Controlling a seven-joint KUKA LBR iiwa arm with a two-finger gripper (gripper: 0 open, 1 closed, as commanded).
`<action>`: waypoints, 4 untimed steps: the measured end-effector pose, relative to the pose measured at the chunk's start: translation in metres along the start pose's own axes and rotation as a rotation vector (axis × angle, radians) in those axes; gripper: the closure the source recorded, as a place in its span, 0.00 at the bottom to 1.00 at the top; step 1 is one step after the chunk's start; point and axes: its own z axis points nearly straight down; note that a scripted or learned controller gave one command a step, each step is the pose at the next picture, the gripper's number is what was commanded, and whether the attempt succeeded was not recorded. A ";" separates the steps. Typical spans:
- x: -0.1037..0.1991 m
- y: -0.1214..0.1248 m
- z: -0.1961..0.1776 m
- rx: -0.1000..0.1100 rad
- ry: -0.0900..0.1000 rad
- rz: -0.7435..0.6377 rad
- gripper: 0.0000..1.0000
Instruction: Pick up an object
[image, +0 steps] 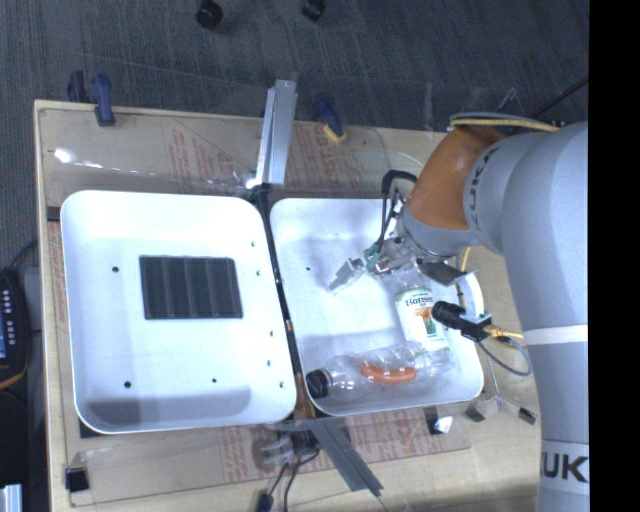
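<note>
My gripper (347, 272) hangs over the middle of the right bin (310, 225), reaching in from the right under the orange-banded wrist. A clear plastic bottle (380, 368) with a black cap and an orange label lies on its side along the bin's front wall. A small white bottle (418, 312) with a green label lies just right of the gripper, partly under the wrist. The gripper sits above and left of both bottles, with bare bin floor beneath it. I see nothing held in it.
The left bin (100, 230) carries a dark ribbed rectangle (190, 287) on its floor. A metal divider bar (275, 130) runs up between the bins at the back. Cables trail by the right bin's right wall.
</note>
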 end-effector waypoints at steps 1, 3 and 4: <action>-0.003 -0.017 -0.074 -0.003 -0.003 0.081 0.00; 0.010 -0.056 -0.100 -0.005 -0.004 0.055 0.00; 0.000 -0.025 -0.070 -0.002 -0.003 0.058 0.00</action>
